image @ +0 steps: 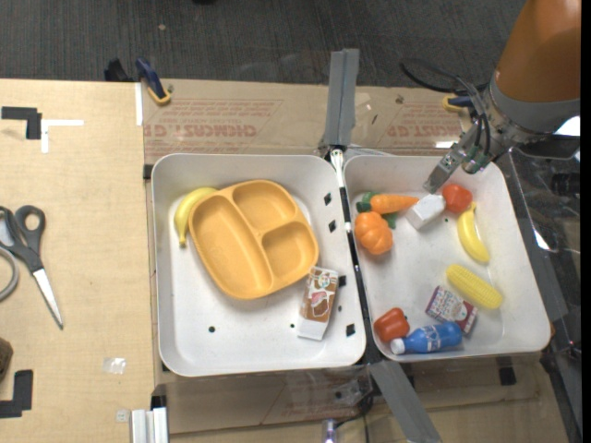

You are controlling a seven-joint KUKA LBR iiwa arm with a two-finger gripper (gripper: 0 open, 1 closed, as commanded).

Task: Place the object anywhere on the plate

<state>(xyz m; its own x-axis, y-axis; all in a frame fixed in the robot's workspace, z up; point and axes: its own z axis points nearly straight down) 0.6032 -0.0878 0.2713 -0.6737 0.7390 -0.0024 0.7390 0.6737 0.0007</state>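
**Hand over the right bin's far corner, plate waiting in the left bin**

The plate point(247, 238), orange with three compartments, lies tilted in the left bin point(185, 340) and serves here as the landmark. A banana point(187, 212) curls against the plate's left rim, partly tucked under it. Just off the plate's lower right edge lies a small carton point(319, 303), flat on the bin floor.

To the right of the plate, past the divider between the bins, the right bin point(526, 326) holds the loose things. Nearest the plate sits a small pumpkin point(373, 233), with a carrot point(393, 203) just behind it. Further right lies a white block point(426, 211), touching a red tomato point(456, 197). Beyond these a second banana point(473, 238) and a corn cob point(475, 286) lie well apart from the plate. In the near part of that bin are a red pepper point(391, 323), a blue bottle point(429, 339) beside it, and a purple packet point(450, 305) just behind the bottle.

The hand point(450, 166) hangs far to the right of the plate, above the white block and tomato, at the right bin's far edge. Its fingers look close together at the tips with nothing seen between them, though the angle makes this hard to judge, so I cannot tell its state for certain.

Far left of the plate, on the table point(74, 247), lie scissors point(35, 257).
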